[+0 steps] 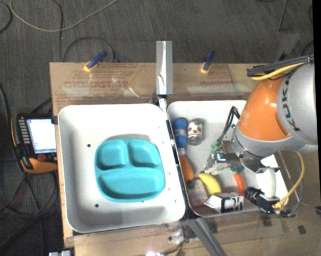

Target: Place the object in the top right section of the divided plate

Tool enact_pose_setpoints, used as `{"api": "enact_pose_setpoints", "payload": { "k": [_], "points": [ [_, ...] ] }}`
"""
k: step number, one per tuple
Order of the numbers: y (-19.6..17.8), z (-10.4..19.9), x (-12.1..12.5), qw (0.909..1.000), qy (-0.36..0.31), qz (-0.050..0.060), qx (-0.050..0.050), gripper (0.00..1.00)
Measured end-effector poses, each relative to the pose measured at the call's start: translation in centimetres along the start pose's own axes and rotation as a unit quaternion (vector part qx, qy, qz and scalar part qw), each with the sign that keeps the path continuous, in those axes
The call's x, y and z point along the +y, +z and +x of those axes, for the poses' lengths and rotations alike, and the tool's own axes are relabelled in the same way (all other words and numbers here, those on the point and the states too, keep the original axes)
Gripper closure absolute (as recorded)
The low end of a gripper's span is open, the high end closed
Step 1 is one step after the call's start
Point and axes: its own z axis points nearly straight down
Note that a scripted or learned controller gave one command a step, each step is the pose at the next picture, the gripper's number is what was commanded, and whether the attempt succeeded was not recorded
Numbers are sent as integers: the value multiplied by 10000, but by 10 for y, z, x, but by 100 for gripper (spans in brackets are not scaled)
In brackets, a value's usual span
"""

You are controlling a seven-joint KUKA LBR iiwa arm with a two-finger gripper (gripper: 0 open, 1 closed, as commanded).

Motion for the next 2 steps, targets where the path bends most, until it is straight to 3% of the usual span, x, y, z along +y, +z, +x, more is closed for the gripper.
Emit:
{"api": "enact_pose_setpoints", "payload": {
  "k": [2],
  "points": [
    [1,123,-8,9998,-173,10,-11,100]
  ]
}}
